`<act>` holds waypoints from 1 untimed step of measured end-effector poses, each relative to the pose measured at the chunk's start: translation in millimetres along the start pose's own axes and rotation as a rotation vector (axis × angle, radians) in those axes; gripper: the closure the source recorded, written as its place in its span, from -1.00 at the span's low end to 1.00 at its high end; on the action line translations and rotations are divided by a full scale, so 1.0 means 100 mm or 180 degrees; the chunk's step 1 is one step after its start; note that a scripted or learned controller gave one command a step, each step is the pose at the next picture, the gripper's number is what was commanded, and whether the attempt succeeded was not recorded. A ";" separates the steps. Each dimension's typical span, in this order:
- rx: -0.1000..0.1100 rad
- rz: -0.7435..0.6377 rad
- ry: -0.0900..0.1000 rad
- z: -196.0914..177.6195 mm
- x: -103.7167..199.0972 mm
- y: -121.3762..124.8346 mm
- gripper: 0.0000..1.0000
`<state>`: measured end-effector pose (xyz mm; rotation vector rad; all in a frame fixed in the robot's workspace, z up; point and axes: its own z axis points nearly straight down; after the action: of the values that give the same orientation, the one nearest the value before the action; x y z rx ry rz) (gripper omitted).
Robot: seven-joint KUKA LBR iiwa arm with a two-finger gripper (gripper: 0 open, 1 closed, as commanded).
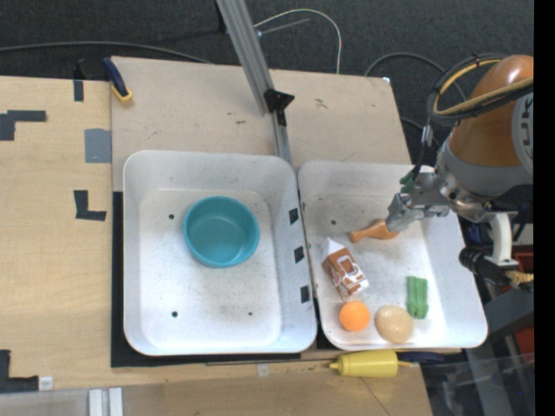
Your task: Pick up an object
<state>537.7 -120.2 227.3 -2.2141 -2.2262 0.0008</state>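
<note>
- A teal bowl is sitting upright in the left bin, well to the left of the divide between the two bins.
- A small brown and white carton is lying in the right bin, just right of that divide.
- An orange ball is resting just below the carton, with a pale tan egg-shaped object right beside it.
- An orange carrot-like piece is lying above and right of the carton, its right end meeting the gripper tip.
- The gripper is hanging low over the right bin; I cannot tell how it is set.
- A green piece is lying right of the carton.
- A yellow bottle is lying outside the right bin's front edge.
</note>
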 end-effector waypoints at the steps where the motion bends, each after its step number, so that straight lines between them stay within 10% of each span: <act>1: 0.0000 -0.0008 0.0002 0.04 0.62 0.18 1.00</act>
<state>555.8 -58.4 223.8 -2.2112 -2.2287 -0.0001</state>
